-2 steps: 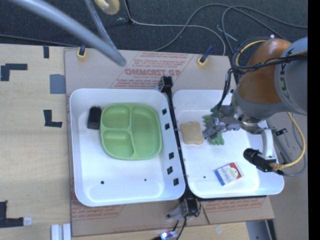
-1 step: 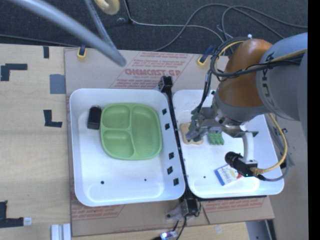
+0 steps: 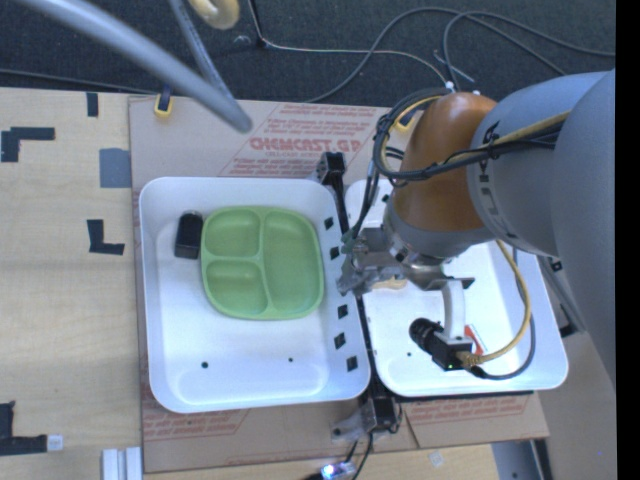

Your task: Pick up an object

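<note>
A green divided plate (image 3: 262, 262) lies flat in the left bin (image 3: 240, 383), toward its back half. A small black block (image 3: 188, 235) sits against the plate's left edge. My gripper (image 3: 356, 271) hangs low over the wall between the two bins, just right of the plate's right rim. The orange-banded wrist covers it from above, so I see nothing between its fingers.
The right bin (image 3: 520, 373) is largely covered by the arm, with only its front and right parts showing white. Small black markers line the divider between the bins. Cardboard lies under both bins, and cables run across the dark area at the back.
</note>
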`<action>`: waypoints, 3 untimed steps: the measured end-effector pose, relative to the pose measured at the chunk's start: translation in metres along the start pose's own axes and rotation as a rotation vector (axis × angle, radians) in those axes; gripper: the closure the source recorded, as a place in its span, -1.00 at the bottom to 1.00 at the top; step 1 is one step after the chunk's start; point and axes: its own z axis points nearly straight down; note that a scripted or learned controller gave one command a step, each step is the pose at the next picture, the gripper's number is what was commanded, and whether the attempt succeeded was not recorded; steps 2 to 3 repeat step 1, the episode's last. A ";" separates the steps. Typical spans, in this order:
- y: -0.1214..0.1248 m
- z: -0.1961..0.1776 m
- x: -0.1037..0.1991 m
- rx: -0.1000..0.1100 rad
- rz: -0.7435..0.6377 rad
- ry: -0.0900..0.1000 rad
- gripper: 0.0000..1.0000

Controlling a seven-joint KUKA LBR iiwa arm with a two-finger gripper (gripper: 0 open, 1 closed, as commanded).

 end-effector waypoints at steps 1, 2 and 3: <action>-0.007 -0.015 0.052 -0.003 -0.002 0.001 1.00; -0.007 -0.015 0.052 -0.003 -0.002 0.001 1.00; -0.007 -0.015 0.052 -0.003 -0.002 0.001 1.00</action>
